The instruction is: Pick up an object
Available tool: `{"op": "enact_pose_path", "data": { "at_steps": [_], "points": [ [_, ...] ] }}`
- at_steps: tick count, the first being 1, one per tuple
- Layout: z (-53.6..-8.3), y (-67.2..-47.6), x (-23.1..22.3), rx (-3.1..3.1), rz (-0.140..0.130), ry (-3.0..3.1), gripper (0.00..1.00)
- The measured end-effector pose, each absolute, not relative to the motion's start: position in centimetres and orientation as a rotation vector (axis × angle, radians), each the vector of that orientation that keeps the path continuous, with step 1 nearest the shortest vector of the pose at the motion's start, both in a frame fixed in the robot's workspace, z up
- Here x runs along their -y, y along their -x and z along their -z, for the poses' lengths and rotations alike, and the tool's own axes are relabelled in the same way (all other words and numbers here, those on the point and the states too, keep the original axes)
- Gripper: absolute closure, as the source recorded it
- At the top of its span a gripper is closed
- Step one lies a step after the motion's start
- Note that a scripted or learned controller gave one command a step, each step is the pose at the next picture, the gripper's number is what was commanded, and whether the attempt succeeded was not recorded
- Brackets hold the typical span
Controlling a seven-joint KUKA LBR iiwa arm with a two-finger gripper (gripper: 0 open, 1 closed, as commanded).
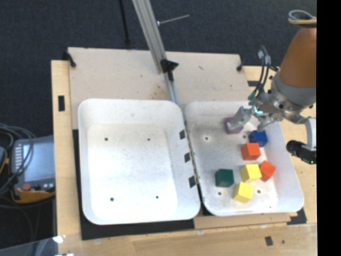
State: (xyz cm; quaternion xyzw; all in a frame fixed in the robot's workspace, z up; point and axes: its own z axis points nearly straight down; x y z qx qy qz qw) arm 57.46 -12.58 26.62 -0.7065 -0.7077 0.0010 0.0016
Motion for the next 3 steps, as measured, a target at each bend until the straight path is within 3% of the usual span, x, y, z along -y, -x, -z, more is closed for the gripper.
{"op": "enact_pose_path", "data": {
  "at_steps": [1,3],
  "points": [
    [-26.9,-57.5,12.6,2.223,0.001,2.222,0.00],
    [-15.8,-57.1,13.5,2.218,-0.007,2.221,0.00]
  ]
}}
